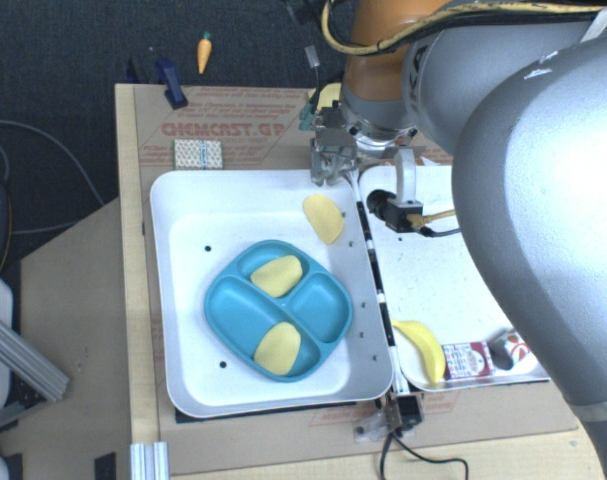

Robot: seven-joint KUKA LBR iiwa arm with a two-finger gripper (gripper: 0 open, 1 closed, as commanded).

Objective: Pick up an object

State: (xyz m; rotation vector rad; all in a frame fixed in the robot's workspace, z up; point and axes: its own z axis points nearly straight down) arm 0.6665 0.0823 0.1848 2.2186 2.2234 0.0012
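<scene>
Two yellow pieces (277, 274) in a blue divided tray (228, 308) mid left bin (173, 258), a third yellow piece (324, 217) loose by that bin's far right corner, just under the gripper (330, 168), finger spread impossible to tell; banana (424, 349) at right bin's near edge.

1 fixed camera looks down at a slant on the desk (233, 118), quite near, with 2 white bins (173, 268) side by side; the arm (543, 168) enters from right.
</scene>
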